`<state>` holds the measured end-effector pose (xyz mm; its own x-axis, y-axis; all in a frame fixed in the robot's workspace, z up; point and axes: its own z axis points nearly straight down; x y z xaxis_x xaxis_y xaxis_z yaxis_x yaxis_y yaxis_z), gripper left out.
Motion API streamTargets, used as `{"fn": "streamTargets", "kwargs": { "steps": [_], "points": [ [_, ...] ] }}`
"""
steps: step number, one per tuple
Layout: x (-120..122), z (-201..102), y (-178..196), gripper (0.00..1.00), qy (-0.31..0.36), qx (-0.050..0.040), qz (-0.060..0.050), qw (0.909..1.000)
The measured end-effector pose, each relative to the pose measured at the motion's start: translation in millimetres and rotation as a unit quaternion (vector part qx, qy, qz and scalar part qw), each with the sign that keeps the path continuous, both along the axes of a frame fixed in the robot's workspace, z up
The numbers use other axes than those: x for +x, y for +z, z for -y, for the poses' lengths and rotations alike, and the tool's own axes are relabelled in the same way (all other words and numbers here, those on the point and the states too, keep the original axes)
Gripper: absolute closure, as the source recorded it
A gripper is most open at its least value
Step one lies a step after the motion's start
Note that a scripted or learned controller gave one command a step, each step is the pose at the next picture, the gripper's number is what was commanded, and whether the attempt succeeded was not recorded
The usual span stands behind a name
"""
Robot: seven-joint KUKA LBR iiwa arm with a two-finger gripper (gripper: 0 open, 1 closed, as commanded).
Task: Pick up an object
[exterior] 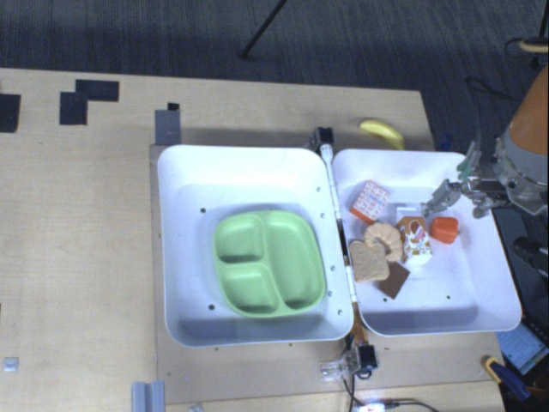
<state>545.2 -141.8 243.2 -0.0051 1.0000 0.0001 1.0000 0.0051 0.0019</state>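
Brown square lies cornerwise; gripper above the orange piece, grip unclear.

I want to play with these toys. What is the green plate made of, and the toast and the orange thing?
The green plate looks like smooth plastic: one even colour, moulded compartments, a soft sheen. The toast is probably toy food, plastic or foam; its matt tan face and darker crust suggest this, but the picture leaves it open. The orange thing looks like glossy plastic, too small to be sure.
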Motion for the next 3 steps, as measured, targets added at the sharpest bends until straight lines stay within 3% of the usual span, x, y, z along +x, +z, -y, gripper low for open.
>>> {"fn": "streamTargets", "kwargs": {
  "steps": [1,2,3],
  "points": [
    [96.9,37.0,-157.3,0.00,0.000,-0.0006,0.002,1.0000],
    [59.2,-25.6,-157.5,0.00,0.001,0.0003,0.001,1.0000],
    [61.2,-25.2,-145.3,1.00,0.001,-0.0004,0.004,1.0000]
  ]
}}
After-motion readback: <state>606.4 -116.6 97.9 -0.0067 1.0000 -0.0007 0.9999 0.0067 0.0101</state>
